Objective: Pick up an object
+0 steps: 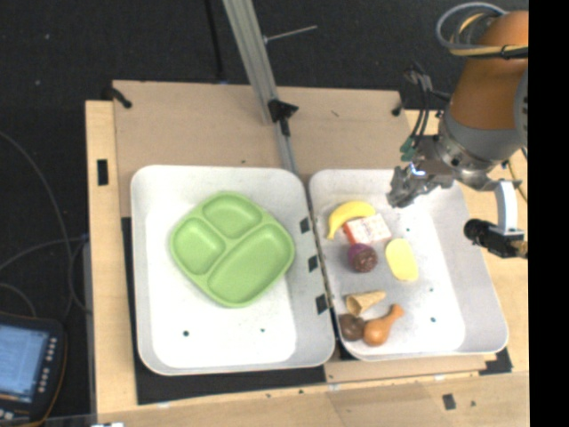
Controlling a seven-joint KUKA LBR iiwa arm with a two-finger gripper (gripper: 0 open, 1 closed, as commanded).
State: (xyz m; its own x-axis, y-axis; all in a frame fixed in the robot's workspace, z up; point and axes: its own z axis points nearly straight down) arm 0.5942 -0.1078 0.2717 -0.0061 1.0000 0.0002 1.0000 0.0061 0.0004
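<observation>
My gripper [402, 194] hangs over the back of the right bin [444, 327], just right of and above a yellow banana [349, 213]. Nothing shows between its fingers. Below the banana sit a red and white box [367, 230], a dark red round fruit [361, 257] and a yellow lemon-like piece [401, 260]. Nearer the front lie a tan cone [365, 302], an orange drumstick-shaped toy [382, 326] and a dark brown lump [351, 327].
The left bin [156, 327] holds a green divided plate [233, 248]. A slanted metal pole [253, 56] rises behind the bins. A tablet [27, 358] lies at the lower left, off the bench.
</observation>
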